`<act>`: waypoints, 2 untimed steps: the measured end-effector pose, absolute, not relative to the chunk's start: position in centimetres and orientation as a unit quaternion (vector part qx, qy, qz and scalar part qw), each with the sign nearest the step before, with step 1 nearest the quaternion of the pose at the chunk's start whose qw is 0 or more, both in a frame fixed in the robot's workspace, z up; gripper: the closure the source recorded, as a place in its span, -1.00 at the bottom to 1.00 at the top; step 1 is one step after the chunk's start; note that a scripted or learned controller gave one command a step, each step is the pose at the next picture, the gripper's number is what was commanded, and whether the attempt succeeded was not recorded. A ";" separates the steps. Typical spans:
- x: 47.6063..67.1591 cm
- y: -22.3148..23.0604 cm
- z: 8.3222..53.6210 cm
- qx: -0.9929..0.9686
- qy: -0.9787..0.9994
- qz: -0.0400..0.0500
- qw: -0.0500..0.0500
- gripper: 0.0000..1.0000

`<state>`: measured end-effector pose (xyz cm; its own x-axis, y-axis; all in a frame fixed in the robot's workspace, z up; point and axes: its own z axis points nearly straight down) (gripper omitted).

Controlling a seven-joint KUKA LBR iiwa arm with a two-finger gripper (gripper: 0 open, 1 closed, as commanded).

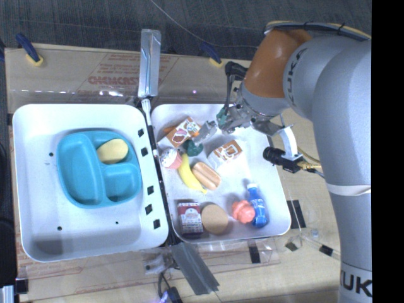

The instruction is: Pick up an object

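gripper (222, 120) low over upper part of right bin (278, 194), mid-frame; can't tell its state, nothing seen held. nearest obj: small brown carton (228, 151) just below it, prob light, stiff-ish card, crushable; take across short sides. long axis runs lower-left to upper-right. hot dog (206, 174) and banana (187, 175) further down-left, prob slippery plastic.

My arm (328, 106) comes in from the right, grey links bent over the right bin (278, 194), orange band (274, 62) sitting just above the wrist. Wrist is pitched down toward the bin's upper middle. Gripper (222, 121) hangs low over the bin's back half, near its far wall, pointing down and left. A black fitting with a cable (284, 158) sticks out beside the wrist, above the bin's right rim.
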<state>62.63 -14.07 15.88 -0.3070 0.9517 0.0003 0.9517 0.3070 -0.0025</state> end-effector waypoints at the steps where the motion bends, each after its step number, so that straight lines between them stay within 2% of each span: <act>1: 60.4 -15.9 10.8 -0.558 -0.830 -0.008 -0.015 -1.00; 2: 60.8 -15.4 11.4 -0.534 -0.845 -0.001 -0.003 -1.00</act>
